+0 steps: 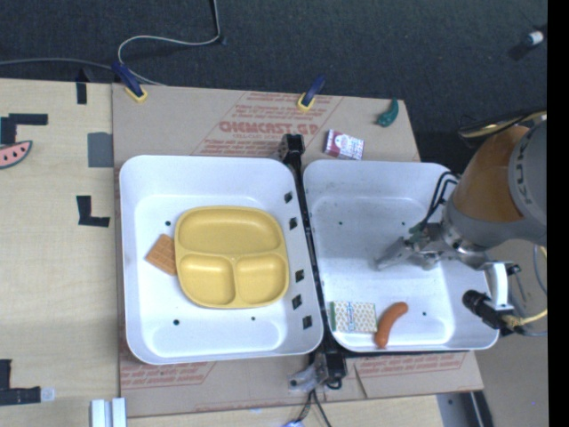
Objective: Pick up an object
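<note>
Two white bins sit side by side on a cardboard sheet in the middle of the frame; the left bin holds a yellow tray with three compartments, lying flat at its centre; a tan cracker pokes out from under the tray's left edge, touching it. The right bin holds a sausage near its lower edge, tilted, lower end to the left; just left of it, close but apart, lies a small packet in the bin's lower left corner. The arm comes in from the right edge of the frame, orange band above the wrist; the gripper hangs over the middle of the right bin, pointing left, above the sausage in the frame and apart from it; whether the jaws are open or closed I cannot tell, and nothing is seen between them. Above the bins, on the cardboard, lies a small red and white pack; a green bit lies near the cardboard's upper right corner; two clamps with yellow tips grip the cardboard's upper edge.
</note>
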Action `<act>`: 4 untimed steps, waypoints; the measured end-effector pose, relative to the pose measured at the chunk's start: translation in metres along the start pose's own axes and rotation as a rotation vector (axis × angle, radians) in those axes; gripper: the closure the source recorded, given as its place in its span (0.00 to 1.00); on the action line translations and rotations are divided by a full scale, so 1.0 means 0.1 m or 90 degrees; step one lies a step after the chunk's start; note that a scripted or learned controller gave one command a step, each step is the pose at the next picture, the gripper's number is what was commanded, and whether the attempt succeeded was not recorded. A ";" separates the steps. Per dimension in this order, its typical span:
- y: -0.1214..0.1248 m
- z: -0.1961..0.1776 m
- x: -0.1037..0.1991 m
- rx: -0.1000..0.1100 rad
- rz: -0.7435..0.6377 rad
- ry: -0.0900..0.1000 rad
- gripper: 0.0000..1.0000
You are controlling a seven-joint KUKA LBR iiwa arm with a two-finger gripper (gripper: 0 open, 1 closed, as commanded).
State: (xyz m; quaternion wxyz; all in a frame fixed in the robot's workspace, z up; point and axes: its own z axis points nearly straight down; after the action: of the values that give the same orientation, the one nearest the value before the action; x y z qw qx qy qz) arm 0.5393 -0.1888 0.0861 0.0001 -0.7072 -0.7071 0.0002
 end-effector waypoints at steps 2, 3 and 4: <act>0.60 -0.11 0.04 -0.004 -0.001 -0.002 1.00; 0.60 -0.20 0.05 -0.004 -0.002 -0.002 1.00; 0.60 -0.29 0.06 -0.003 -0.002 -0.001 1.00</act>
State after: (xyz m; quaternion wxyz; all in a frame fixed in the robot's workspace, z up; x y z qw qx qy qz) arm 0.5992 -0.1830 0.1150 -0.0022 -0.7058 -0.7084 -0.0014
